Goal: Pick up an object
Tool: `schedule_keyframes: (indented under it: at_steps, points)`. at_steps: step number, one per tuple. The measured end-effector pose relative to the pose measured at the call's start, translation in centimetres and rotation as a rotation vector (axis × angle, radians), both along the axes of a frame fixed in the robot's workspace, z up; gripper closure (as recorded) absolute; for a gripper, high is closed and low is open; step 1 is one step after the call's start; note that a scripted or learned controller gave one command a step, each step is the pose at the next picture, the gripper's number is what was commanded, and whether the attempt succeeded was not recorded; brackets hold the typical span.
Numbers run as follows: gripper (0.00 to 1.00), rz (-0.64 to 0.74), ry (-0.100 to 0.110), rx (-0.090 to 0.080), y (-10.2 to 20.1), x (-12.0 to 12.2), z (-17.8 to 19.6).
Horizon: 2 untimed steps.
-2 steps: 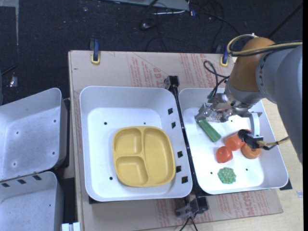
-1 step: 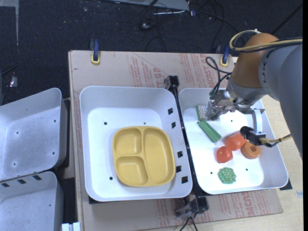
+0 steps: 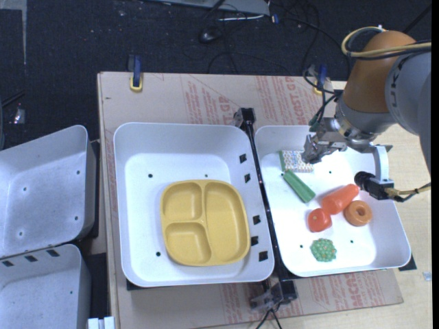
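Arm (image 3: pixel 384 81) reaches in from the right, wrist bent down over the far-left part of the right bin (image 3: pixel 391 252). Gripper (image 3: pixel 314 149) sits just above a speckled pad (image 3: pixel 296 160); finger state cannot be told. Green stick (image 3: pixel 299 186) lies just near of the pad, long axis running far-left to near-right. Carrot (image 3: pixel 339 199), tomato (image 3: pixel 319 219), ring (image 3: pixel 357 213) and green ball (image 3: pixel 323 249) lie nearer. Yellow tray (image 3: pixel 204 222) sits in the left bin (image 3: pixel 137 142).

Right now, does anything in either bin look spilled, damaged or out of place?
Nothing stands out. The yellow divided plate lies flat in the left bin; the toy foods sit scattered but intact in the right bin, with the end effector above the speckled block.
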State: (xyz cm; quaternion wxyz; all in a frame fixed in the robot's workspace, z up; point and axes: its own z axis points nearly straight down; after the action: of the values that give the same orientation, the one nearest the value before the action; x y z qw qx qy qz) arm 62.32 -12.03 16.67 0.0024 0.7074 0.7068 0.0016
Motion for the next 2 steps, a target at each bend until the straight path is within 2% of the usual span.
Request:
schedule_keyframes:
  at_steps: [2]
  points:
    - [1.0,0.003,-0.002,-0.001,-1.3,-0.3,11.2]
